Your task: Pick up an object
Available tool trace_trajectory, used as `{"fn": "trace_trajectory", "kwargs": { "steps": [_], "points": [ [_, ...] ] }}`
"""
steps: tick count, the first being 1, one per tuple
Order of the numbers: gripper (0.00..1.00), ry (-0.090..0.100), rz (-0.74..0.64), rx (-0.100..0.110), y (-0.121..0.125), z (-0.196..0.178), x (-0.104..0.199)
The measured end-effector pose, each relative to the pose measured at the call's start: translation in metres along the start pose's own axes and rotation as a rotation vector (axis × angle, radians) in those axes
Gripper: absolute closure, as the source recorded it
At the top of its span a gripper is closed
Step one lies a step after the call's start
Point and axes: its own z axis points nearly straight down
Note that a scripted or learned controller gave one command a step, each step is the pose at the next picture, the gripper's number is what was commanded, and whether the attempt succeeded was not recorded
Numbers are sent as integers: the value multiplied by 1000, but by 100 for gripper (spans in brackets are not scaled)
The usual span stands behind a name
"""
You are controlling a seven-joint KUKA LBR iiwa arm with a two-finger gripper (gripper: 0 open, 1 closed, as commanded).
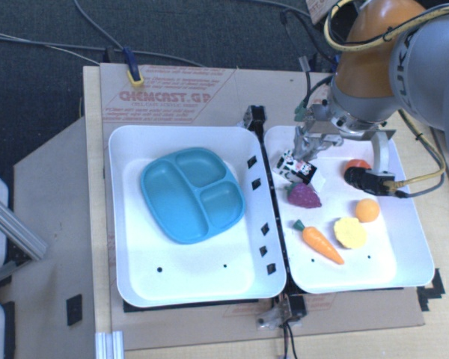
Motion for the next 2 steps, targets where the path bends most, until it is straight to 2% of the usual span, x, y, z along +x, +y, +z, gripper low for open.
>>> {"fn": "trace_trajectory", "kwargs": {
  "steps": [2],
  "points": [
    [100, -1, 1, -3, 4, 7, 108]
  ]
}}
